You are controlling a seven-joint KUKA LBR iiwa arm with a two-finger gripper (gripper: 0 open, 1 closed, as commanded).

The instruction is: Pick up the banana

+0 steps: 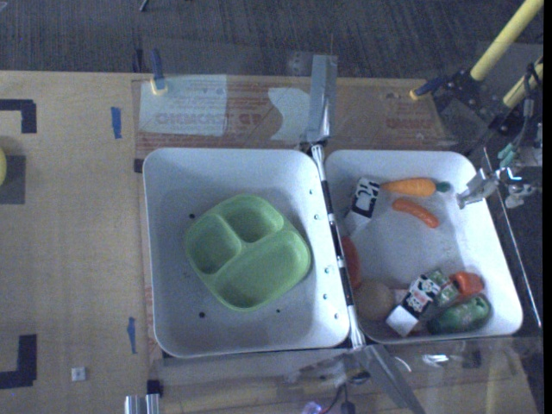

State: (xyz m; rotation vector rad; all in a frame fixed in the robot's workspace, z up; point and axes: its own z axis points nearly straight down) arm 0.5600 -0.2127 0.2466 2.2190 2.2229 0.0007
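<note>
The right bin (496, 231) holds several toy foods. An orange carrot (408, 186) with a green tip lies near the back, and an orange sausage-shaped piece (415, 213) lies just in front of it. A black-and-white carton (366, 198) leans at the left wall. A pale round item (375, 298), a cow-patterned carton (417, 298), an orange-red piece (467, 283) and a dark green item (459, 316) crowd the front. A small yellow thing (3, 167) sits on the bench at the far left edge, cut off by the frame.
The left bin (164, 188) holds a green divided plate (247, 251). A red piece (348, 262) lies along the wall between the bins. Metal fixtures and cables (504, 178) stand at the right bin's outer rim, with a yellow pole (509, 28) behind.
</note>
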